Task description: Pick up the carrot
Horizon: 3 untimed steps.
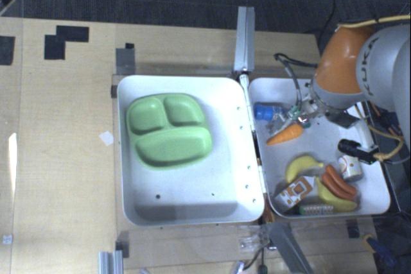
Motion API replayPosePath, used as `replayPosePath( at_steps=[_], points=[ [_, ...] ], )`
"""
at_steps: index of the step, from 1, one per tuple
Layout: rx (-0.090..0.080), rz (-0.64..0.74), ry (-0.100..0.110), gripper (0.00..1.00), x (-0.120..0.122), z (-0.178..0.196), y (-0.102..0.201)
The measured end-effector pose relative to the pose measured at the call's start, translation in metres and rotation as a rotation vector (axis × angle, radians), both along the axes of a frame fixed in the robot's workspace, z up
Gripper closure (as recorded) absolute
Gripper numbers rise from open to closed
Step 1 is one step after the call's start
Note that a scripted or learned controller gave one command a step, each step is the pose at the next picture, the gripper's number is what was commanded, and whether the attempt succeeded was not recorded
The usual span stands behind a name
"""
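Observation:
The orange carrot (284, 134) lies in the right bin (379, 202), near its upper left, with its tip pointing left and down. My gripper (300, 112) hangs just above the carrot's thick right end, reaching in from the grey arm with its orange band (340, 64) on the right. The arm's wrist covers where the gripper meets the carrot, so a hold on it cannot be made out.
A blue item (262, 112) sits just left of the gripper. Lower in the right bin lie a banana (302, 167), a sausage (338, 183), a small can (350, 167) and a carton (296, 191). The left bin (192, 208) holds a green divided plate (168, 129).

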<state>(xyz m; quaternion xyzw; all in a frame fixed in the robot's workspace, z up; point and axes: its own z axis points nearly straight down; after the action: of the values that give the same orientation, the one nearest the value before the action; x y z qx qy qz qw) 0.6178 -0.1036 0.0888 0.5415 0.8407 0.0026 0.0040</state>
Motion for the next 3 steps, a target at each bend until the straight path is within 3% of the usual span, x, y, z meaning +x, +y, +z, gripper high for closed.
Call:
replayPosePath(
  at_steps=[1,2,3],
  points=[
    [-0.008,-0.009,0.001,1.0,-0.001,0.01,-0.008],
    [-0.01,-0.011,-0.002,1.0,0.0,0.02,-0.009],
    [0.0,-0.098,0.007,1.0,-0.025,0.066,-0.015]
  ],
)
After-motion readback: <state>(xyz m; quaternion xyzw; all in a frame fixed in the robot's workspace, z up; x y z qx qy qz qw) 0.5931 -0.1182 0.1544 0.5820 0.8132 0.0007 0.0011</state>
